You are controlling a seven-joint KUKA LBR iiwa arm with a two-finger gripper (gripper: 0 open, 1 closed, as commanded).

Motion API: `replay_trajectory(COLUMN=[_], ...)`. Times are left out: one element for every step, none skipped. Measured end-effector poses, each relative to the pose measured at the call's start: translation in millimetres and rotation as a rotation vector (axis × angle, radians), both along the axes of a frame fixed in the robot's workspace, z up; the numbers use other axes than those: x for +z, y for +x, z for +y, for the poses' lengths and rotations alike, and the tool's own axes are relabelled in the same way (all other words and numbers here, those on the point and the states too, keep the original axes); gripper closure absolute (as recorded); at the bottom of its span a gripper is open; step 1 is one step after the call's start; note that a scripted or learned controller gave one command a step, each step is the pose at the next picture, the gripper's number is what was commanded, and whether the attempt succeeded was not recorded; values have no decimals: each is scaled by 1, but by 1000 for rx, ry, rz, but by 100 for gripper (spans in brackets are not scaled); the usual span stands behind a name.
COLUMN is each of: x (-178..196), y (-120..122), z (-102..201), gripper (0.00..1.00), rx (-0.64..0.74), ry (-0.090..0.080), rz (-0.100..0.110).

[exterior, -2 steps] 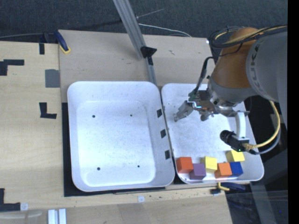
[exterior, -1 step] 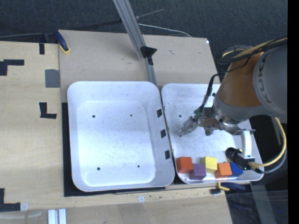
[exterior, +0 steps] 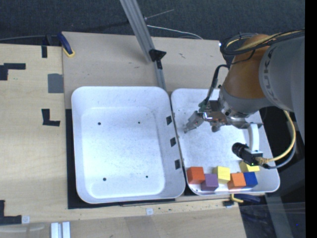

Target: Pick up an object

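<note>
- Blocks sit nearest you, clustered along the front wall of the right bin (exterior: 198,99): an orange block (exterior: 195,174) at the left end, a purple block (exterior: 211,181) touching it, a yellow block (exterior: 224,173) just behind, then a second orange block (exterior: 237,180) and a blue block (exterior: 250,179) side by side, with another yellow block (exterior: 249,167) peeking out behind them.
- Look at the gripper (exterior: 194,123): it hangs over the bare middle of the right bin, its fingers pointing toward the left bin (exterior: 119,143). You can see the fingers spread apart with nothing between them.
- You will find the gripper well apart from the blocks, which lie toward the front of the same bin.
- Behind the gripper, the orange band and grey body of the arm (exterior: 257,78) fill the right side, with cables looping over it and a black fitting (exterior: 243,152) hanging just above the blocks on the right.
- Further out, the left bin's floor shows just a few dark specks.
- A slanted metal pole (exterior: 138,24) crosses the bench (exterior: 99,58) behind both bins.
</note>
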State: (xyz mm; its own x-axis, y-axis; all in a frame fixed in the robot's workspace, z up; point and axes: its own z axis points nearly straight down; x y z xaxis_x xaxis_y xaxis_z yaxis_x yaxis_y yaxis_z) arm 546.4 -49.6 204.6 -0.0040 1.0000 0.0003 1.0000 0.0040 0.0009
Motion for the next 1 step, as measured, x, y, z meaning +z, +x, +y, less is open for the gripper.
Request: replay_trajectory(x=[-14], y=[-43], z=[-18], gripper=[0], rx=[-6], ry=[-1], rz=[8])
